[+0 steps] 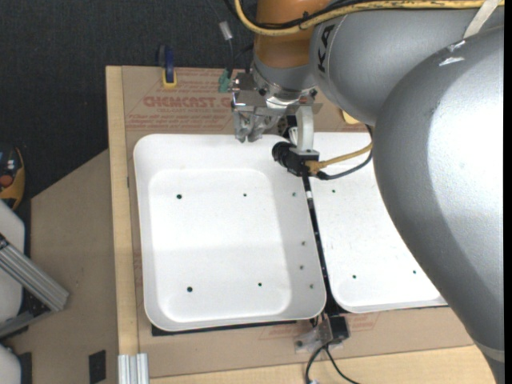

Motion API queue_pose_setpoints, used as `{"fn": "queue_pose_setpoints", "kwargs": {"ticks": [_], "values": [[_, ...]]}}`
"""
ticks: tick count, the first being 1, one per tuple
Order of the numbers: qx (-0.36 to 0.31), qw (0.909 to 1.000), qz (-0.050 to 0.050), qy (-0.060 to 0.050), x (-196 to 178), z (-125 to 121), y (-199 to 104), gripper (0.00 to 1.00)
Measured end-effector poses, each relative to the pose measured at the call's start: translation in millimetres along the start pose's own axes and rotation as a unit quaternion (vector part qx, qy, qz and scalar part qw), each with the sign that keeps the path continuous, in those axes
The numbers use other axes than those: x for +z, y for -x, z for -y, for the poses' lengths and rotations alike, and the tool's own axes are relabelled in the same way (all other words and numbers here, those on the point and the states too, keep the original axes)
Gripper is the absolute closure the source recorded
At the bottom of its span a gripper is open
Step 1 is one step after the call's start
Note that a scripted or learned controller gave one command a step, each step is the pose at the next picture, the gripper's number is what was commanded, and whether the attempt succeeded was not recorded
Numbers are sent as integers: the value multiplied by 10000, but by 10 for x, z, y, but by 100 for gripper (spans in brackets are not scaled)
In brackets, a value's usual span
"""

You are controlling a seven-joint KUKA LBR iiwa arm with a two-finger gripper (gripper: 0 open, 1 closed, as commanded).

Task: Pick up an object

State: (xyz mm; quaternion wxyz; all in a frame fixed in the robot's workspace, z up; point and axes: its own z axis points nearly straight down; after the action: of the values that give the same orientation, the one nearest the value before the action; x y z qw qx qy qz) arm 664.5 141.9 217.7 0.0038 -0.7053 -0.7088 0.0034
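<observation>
Hovering our metal two-finger hand (250, 132) over the far rim of the shallow white plastic left bin (216, 230); can't tell its state or whether it carries anything. We see no loose object to pick in either this bin or the white right bin (376, 246) on the cardboard-covered tabletop (124, 214).

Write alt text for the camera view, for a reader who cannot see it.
A grey robot arm with an orange band reaches in from the right, its gripper hanging at the far rim of the left white bin. A second white bin sits beside it, partly hidden by the arm.
</observation>
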Motion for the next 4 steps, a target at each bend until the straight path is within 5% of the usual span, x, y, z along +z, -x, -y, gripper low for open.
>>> {"fn": "queue_pose_setpoints", "kwargs": {"ticks": [1, 3, 4], "values": [[54, 9999, 11, 95, -769, -12, 711, 100], [39, 10000, 5, 80, -1264, 304, 1049, 100], [-12, 10000, -6, 9, -354, -6, 241, 100]]}}
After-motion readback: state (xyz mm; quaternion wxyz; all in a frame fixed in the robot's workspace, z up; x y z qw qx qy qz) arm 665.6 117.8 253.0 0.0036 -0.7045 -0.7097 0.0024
